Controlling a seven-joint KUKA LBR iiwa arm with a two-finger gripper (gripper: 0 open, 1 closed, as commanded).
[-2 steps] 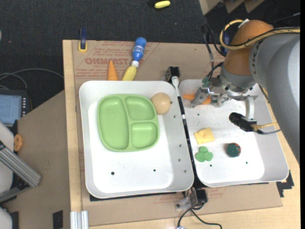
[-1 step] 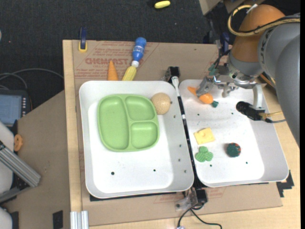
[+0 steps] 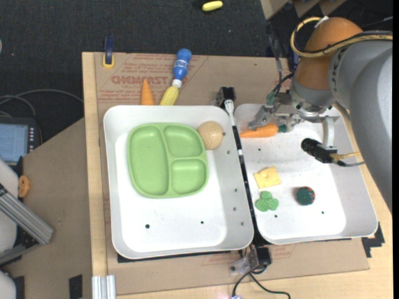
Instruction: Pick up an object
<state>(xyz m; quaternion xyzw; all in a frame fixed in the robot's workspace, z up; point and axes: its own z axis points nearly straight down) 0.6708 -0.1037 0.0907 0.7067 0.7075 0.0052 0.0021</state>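
Dark floor around a cardboard-topped bench bearing two white bins. Left bin: green divided plate at centre, tan ball by the far right corner. Right bin: arm reaching to the far left corner, gripper low over an orange carrot, right against it. Jaw state: cannot tell, nothing seen held. Nearer the left edge, yellow block, green leaf, dark green ball. Judged: approach done; grasp and lift left.
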